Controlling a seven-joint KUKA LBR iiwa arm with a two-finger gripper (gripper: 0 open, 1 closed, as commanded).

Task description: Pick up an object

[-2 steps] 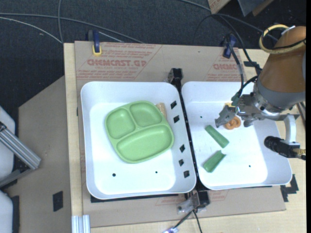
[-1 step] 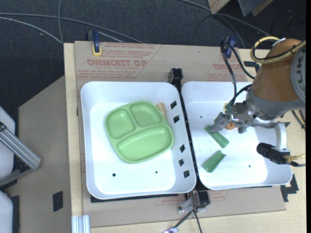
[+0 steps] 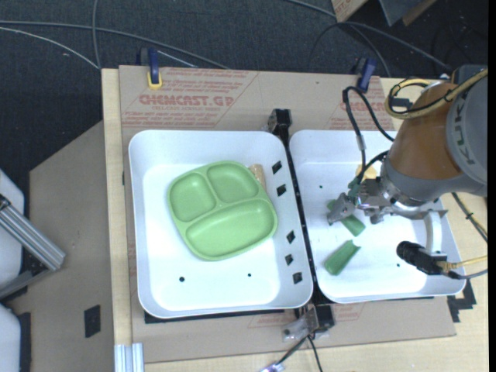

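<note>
Camera view is showing us the gripper [image 3: 350,210] hovering over the right bin [image 3: 325,277]. We cannot tell its state. Green blocks [image 3: 341,257] are lying just beside it.

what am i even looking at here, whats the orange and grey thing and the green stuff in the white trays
This is a single camera fixed above a workbench, looking down at a slant. The grey and orange thing is a robot arm reaching in from the right; at its end is a two-finger gripper meant to pick things up. On the bench sit two shallow white bins side by side. The left bin holds a green divided plate with three sections, and a small tan object peeks out at the plate's upper right edge. The right bin holds a green block lying loose, and a second small green piece right at the gripper's tip. Whether the gripper actually grips that piece cannot be told.
</note>
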